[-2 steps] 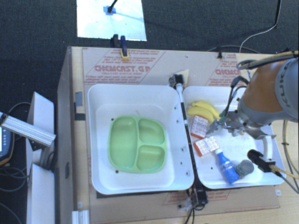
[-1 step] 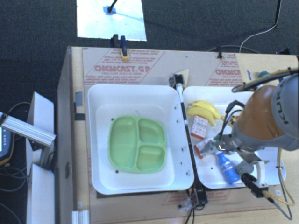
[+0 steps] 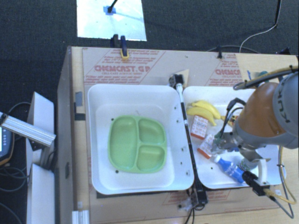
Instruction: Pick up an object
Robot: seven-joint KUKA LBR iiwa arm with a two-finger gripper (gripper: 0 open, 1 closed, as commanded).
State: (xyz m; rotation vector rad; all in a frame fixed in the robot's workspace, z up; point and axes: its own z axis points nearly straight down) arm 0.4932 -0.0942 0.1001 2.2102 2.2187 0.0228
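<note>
- Nearest you, at the front edge of the right bin, lies a blue-and-white tube, slanting from a white cap at its left end to the blue body at its right.
- Look just above that tube: the gripper hangs over the middle of the right bin, below the arm with its orange band (the arm comes in from the right edge and covers much of that bin's right half).
- You cannot tell from this view whether the pincer is released or clenched; its tip is lost in the clutter beneath it, and nothing can be made out as held.
- You will find the objects to pick in the left half of the right bin: two bananas toward the back-left corner, a white-and-red carton just in front of them, and an orange-and-white packet nearer the front, next to the gripper.
- Something clear and crinkled sits just beside the gripper; you cannot tell what it is.
- Over in the left bin, a green divided plate lies flat in the middle (three compartments).
- Both bins sit side by side on the bench, touching along a dark strip between them.
</note>
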